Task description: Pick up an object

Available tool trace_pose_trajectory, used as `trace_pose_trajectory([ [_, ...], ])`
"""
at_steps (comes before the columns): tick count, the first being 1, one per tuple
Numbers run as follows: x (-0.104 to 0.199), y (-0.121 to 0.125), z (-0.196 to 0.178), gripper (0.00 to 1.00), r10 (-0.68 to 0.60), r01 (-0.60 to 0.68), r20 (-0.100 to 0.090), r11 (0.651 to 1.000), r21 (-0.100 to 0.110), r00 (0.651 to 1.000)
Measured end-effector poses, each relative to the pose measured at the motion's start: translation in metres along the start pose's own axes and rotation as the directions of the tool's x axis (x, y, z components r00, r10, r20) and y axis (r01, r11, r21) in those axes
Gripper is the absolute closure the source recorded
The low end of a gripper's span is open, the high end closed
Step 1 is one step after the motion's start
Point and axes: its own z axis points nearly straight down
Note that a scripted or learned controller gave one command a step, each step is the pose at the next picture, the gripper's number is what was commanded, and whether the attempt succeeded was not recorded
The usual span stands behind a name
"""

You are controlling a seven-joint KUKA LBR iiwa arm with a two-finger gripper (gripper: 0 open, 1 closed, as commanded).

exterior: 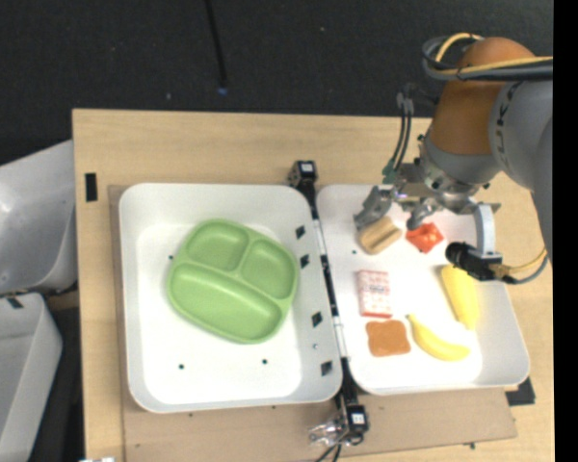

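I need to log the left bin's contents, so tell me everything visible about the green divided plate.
The green divided plate is pale green and looks like matte plastic, with rounded edges. Raised ridges split it into three compartments: a large one along its lower-left side and two smaller ones toward the upper right. It lies flat and right side up, turned at a slant, near the middle of the left white bin. It rests on the bin floor, touches no wall, and carries nothing.

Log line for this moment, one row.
arm over right bin | gripper at tan block, red piece | grasp unconfirmed | bananas, plate untouched
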Motion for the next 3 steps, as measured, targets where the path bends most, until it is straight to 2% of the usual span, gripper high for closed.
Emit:
trace_pose_trajectory([
  [1, -0.004, -0.008, 0.06, 0.0, 0.0, 0.0, 0.0, 1.0, 0.0, 1.0],
  [2, -0.005, -0.006, 0.045, 1.0, 0.004, -0.004, -0.001, 1.0, -0.006, 1.0],
  [3, -0.007, -0.009, -0.019, 1.0, 0.002, -0.002, -0.001, 1.0, -0.011, 1.0],
])
